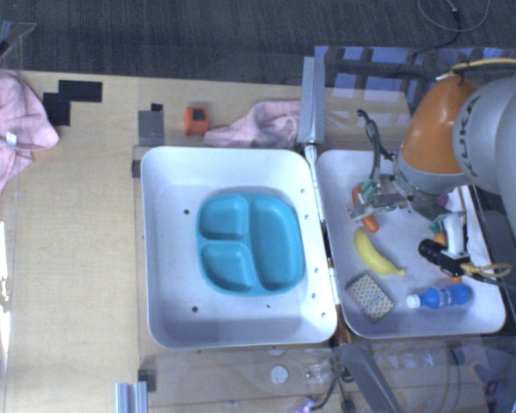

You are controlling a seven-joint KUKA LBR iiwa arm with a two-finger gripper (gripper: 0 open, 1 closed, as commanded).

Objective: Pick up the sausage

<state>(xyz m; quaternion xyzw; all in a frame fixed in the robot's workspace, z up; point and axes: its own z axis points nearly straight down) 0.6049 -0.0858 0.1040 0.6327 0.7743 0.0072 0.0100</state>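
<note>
Sausage point(370, 224): a short orange-red piece in the right bin point(413, 323), in the upper left part of that bin's floor, right of frame centre. Only its ends show clearly. One pokes out below the gripper point(374, 201) and a second orange-red bit shows at the gripper's upper left. The middle is covered by the tool.

Gripper: directly over the sausage, low in the bin. Whether it is apart, together, or clamped on the sausage cannot be told from this view. The arm point(490, 136) comes in from the right edge, and its orange band point(434, 127) sits just above and right of the gripper.

Same bin:
- A banana point(377, 255) just below the sausage, lying at a slant.
- A patterned flat pad point(370, 296) near the lower left corner.
- A blue bottle point(440, 298) on its side along the lower edge.

Left bin point(172, 231): a blue divided plate point(249, 241) at its centre.

Bench behind the bins:
- A pink cloth point(260, 126) at top centre.
- A small orange block point(196, 119).
- A second pink cloth point(13, 127) at the far upper left.
</note>
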